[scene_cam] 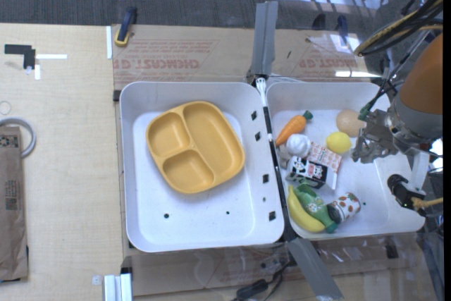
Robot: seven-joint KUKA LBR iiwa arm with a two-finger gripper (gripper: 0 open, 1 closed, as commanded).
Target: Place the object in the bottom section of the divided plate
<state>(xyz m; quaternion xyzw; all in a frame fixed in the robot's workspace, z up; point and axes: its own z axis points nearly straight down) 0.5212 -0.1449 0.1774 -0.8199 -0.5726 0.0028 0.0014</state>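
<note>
The yellow divided plate (195, 145), three-sectioned with rounded corners, lies tilted in the left white bin (141, 222). The pincer (368, 146) hangs over the right bin (377, 211), just right of a yellow lemon (339, 142); its state cannot be told.

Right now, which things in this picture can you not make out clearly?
- Tool: dark and blurred in the camera view; finger state unclear.
- Arm: cut off by the right edge.
- Green toy: partly covered by the banana; kind unclear.
- Carton: print too small to read.
</note>
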